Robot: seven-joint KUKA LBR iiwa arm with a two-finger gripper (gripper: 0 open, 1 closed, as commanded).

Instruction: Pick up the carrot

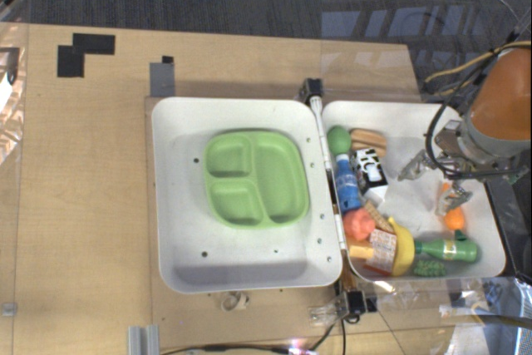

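Observation:
The carrot (453,219) is a small orange piece lying on the right bin's floor near its right wall. My gripper (432,184) hangs over the right bin (416,147), reaching in from the right below the orange wrist band. Its fingers stand spread and open: one fingertip (410,171) points left over bare floor, and the other (452,196) sits just above the carrot. Nothing is between them. Whether that fingertip touches the carrot I cannot tell.
Along the right bin's left and front sides lie a green ball (337,139), a tan roll (368,136), a black-and-white box (371,166), a blue bottle (347,188), a pink-red fruit (358,224), a banana (403,248) and a green bottle (440,250). The left bin (179,262) holds a green divided plate (253,179).

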